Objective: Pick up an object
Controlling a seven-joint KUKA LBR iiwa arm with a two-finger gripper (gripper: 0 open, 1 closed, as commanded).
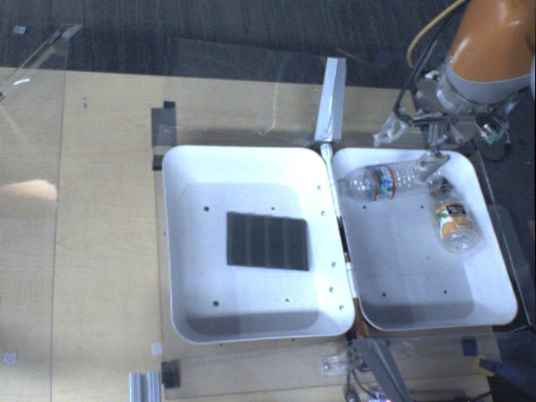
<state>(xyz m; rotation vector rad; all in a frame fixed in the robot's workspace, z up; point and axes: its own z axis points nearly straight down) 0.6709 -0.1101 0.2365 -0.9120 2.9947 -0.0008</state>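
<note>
**Right bin: two bottles, gripper hanging at the far edge**

Item 1: a clear plastic bottle (385,182) with a blue-and-red label is lying on its side along the far wall of the right bin (419,300), cap end pointing right.

Item 2: a smaller bottle with an orange label (454,221) is lying near the bin's right wall, dark cap pointing to the far side, just beside the first bottle's cap end.

Item 3: the gripper (435,159) is hanging over the bin's far right corner, close above the clear bottle's cap end. Whether its fingers are parted or closed cannot be made out; nothing is showing between them.

Item 4: the left bin (193,300) is sitting directly beside the right one, with a dark ribbed rectangular pad (268,241) lying flat at its middle.

Item 5: the wooden bench (84,266) is carrying both bins.
</note>
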